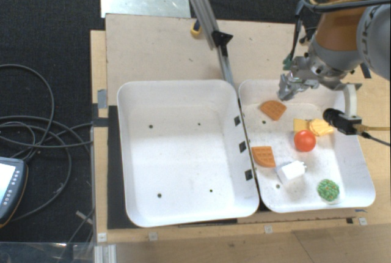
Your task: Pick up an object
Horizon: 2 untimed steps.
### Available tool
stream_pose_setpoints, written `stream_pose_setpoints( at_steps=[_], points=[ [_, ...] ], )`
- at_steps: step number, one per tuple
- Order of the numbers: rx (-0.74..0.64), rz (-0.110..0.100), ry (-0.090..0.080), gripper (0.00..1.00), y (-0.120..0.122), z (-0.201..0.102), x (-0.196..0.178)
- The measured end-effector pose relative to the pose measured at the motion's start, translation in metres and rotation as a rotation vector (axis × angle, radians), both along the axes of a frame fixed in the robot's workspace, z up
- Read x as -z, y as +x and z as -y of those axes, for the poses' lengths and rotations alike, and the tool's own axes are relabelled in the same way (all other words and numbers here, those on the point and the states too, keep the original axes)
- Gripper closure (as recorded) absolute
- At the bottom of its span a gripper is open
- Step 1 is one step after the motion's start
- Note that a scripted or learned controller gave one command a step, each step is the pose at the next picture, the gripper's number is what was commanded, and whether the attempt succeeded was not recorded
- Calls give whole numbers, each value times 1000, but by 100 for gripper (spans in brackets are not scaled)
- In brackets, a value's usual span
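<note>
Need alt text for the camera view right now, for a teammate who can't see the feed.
The gripper hangs over the far end of the right bin, just beyond an orange waffle piece. That bin also holds a second waffle piece, a red ball, a yellow block, a white block and a green ball.

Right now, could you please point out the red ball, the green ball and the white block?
red ball (305, 141), camera view, centre of its top.
green ball (328, 189), camera view, its middle.
white block (292, 170), camera view, top face.

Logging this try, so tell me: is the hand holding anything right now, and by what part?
Nothing is held. The hand hangs above the right bin's far end, with the nearest orange waffle piece lying apart from it on the bin floor.
</note>
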<state>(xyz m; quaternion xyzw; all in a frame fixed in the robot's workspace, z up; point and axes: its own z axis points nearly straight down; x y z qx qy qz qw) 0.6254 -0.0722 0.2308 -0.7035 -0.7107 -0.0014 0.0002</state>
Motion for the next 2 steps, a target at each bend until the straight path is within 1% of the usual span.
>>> stream_pose_setpoints(
  at_steps=[1, 2],
  points=[
    [-1, 1, 0, 100, 0, -59, -10],
    [0, -2, 0, 100, -5, -109, 0]
  ],
)
